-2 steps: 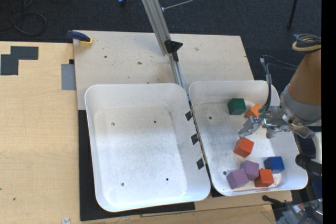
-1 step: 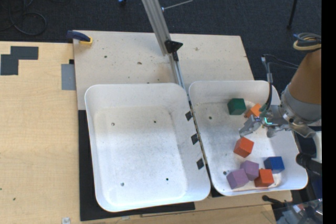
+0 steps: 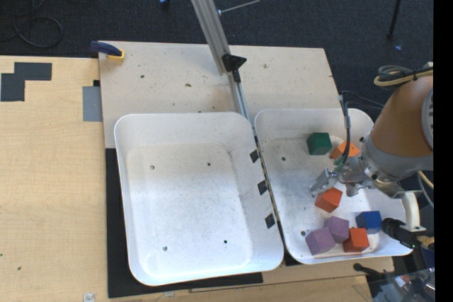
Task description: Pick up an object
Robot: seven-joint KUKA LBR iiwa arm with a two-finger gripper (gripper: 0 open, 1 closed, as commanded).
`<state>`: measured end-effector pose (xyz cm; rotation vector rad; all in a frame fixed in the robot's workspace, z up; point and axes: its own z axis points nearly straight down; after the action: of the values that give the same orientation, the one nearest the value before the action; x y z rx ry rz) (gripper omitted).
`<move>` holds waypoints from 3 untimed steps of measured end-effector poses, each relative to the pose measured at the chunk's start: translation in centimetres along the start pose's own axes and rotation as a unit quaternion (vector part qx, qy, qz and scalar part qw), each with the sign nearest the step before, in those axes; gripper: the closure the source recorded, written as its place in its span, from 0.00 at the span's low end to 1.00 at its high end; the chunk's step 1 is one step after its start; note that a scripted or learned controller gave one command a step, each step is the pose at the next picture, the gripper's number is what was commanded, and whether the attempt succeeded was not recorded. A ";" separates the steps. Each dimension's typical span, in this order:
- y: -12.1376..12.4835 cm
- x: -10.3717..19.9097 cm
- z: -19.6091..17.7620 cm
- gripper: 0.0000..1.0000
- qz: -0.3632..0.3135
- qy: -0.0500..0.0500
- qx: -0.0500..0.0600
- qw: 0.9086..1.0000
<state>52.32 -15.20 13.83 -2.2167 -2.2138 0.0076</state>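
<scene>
While blocks crowd the right bin [image 3: 283, 237], the hand [image 3: 331, 182] hovers over an orange block [image 3: 328, 201]; its grip cannot be told.

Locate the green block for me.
The green block sits in the right bin, toward its far side, just left of a small orange piece and above the end effector.

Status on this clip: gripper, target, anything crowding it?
Gripper low in the right bin, above the orange-red block. Nothing seen held. Green block and small orange piece close behind it.
</scene>
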 end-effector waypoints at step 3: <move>-0.5 0.7 -1.5 1.00 -0.001 -0.001 -0.005 1.000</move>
<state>51.82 -14.53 15.32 -2.2200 -2.2232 -0.0017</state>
